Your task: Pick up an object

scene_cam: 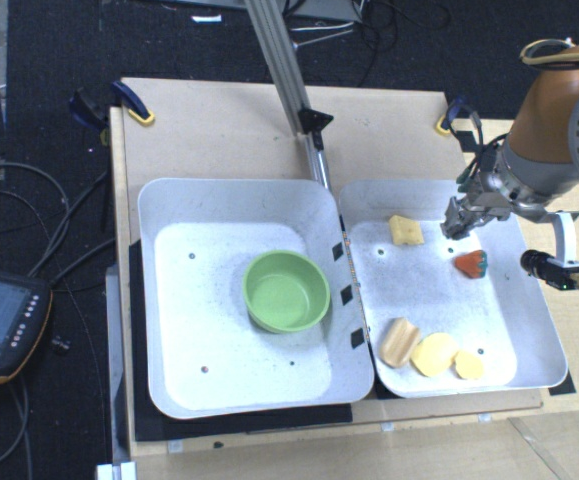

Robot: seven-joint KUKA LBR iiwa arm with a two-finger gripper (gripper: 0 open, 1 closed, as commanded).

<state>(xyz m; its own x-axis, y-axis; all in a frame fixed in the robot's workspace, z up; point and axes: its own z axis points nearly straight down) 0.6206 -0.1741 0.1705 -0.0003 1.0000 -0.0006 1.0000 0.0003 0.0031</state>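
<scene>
Nearest candidate for the pick: a small red object with a green tip point(471, 263), lying on the floor of the right bin point(529, 298), toward its right wall and nearer the far edge than the near one. I see the gripper point(456, 224) just beside it, up and to the left, between it and a yellow chunk point(406, 231) near the bin's far edge. Tool state: cannot tell from this angle, the wrist hides it. Nothing visibly lifted; I judge the pick not yet done, with descent, closure and lift all outstanding.

Other items in the right bin, along its near edge: a tan bread-like piece point(399, 341), a pale yellow round point(434, 354), a smaller yellow piece point(469, 366). The left bin point(169, 218) holds a green bowl point(287, 290), roughly central.
</scene>
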